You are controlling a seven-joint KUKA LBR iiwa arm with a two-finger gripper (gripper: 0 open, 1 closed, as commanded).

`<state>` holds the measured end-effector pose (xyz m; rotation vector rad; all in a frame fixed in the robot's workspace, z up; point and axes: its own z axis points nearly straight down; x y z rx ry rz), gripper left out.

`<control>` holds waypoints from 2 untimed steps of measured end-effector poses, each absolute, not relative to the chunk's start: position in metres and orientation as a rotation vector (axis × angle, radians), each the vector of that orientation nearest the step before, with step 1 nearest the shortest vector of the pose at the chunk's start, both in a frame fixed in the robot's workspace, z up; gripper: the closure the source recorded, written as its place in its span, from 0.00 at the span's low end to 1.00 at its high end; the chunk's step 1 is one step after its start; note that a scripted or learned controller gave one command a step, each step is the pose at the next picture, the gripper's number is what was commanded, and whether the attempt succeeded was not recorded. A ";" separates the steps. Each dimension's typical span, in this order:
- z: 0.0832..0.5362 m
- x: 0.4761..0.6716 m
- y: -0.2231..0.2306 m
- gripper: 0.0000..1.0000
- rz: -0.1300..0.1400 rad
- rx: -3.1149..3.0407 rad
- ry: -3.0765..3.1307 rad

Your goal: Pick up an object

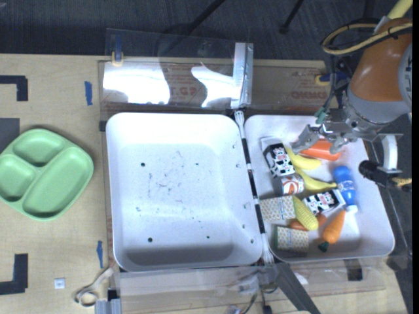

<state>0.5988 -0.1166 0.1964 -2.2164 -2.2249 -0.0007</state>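
A: Two white bins on the table [52, 84]. Left bin [131, 133] is bare white with scuff marks, right bin [380, 231] has all the clutter.

B: Arm?

A: Grey arm with orange band [383, 61] comes in from the right, over the right bin's far end. Claw [325, 134] hangs low at the far side of the pile, metal parts pointing left.

B: Claw state?

A: Can't tell, too blurry and partly behind the wrist. Nothing visibly held.

B: Objects relative to the claw?

A: Orange piece [322, 153] sits just under and beside the claw, touching or nearly, can't say which. Yellow banana [306, 162] just in front of it, toward the near side. Black-and-white cow-print carton [279, 159] to the claw's left, near the bin divider. Blue bottle with white cap [344, 183] is near, on the right side. Second banana [319, 184] lies across the middle.

B: Rest of the pile?

A: Small can [292, 186], another cow-print carton [323, 203], corn cob [305, 212], carrot [332, 226] tilted at the near right, two speckled sponge-like squares [277, 208] and [292, 238] on the near left. All well apart from the claw.

B: Outside the bins?

A: Green divided plate [43, 173] on the table far left. Clear plastic panel [177, 74] behind the left bin.
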 end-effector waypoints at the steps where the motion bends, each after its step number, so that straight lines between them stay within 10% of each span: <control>1: 0.114 0.615 -0.102 0.00 -0.035 -2.172 -2.304; 2: 0.109 0.629 -0.098 0.00 -0.036 -2.247 -2.237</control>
